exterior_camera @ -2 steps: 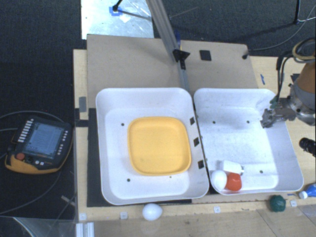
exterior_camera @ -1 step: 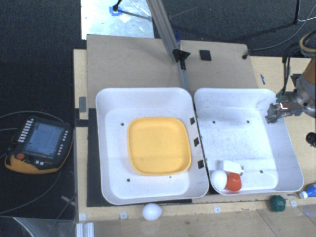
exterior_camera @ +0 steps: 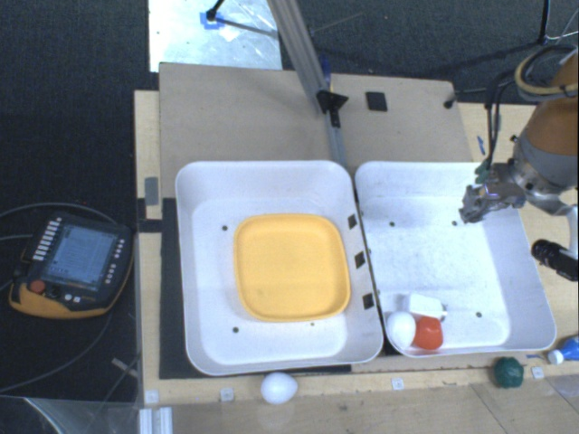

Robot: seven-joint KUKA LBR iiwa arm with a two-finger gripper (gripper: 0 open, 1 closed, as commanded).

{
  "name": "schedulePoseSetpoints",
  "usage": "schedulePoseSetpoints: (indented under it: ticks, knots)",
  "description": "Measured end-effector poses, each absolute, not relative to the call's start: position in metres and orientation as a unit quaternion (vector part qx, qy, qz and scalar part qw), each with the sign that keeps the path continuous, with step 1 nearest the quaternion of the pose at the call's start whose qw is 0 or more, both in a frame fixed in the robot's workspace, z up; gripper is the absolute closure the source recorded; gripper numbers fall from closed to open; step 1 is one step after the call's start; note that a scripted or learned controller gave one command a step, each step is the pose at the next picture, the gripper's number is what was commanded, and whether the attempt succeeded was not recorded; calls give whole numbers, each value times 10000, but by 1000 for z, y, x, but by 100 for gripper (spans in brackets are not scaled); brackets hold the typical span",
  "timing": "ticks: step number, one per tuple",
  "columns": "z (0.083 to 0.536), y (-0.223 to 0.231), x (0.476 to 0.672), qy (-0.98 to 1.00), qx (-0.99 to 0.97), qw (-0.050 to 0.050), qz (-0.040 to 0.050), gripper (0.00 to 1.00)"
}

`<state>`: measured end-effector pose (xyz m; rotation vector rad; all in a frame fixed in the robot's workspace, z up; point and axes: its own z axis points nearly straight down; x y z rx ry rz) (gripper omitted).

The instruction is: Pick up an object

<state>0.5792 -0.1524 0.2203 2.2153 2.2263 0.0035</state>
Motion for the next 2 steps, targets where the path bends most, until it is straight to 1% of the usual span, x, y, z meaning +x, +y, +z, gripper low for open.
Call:
schedulePoseSetpoints:
  ticks: [1, 2]
  knots:
    - [226, -99, 574, 7088, 7054, 0, 9, 100]
    - [237, -46, 577, 7086, 7056, 0, 9, 100]
